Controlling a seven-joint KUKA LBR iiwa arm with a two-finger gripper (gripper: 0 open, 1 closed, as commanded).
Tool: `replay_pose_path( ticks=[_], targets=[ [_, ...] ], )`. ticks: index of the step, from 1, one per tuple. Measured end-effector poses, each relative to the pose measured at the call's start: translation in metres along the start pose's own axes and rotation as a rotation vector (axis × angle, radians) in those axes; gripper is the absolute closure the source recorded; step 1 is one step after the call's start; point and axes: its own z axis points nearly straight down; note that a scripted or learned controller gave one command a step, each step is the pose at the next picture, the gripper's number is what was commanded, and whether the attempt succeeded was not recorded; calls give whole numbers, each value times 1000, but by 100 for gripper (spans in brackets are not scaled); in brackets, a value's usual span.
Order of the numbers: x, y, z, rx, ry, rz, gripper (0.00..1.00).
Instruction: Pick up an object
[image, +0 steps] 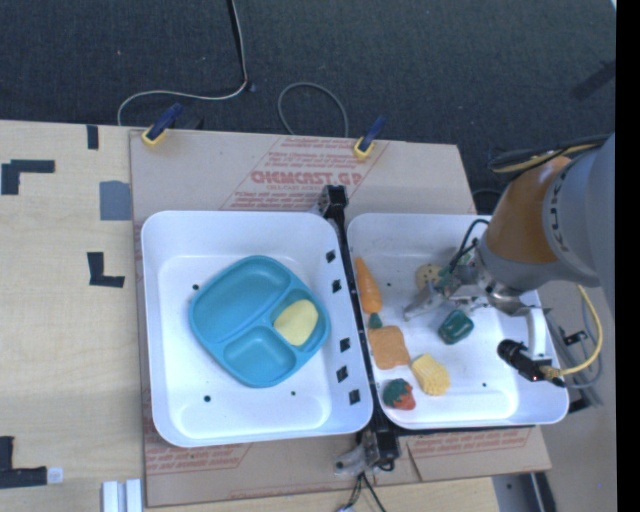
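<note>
My end effector (432, 296) is low in the right white bin (500, 405), fingers spread wide and gripping nothing, just left of the dark green rounded toy (456, 326), while a yellow lump (297, 321) sits on the blue divided plate (240, 320) in the left bin (165, 330).

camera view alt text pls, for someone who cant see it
A grey robot arm reaches from the right into the right bin, its gripper low among toy foods near a dark green item. The left bin holds a blue divided plate with a yellow piece in one compartment.
</note>
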Motion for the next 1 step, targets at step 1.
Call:
replay_pose_path(
  ticks=[1],
  targets=[
    [51, 75, -5, -6, 0, -8, 0]
  ],
)
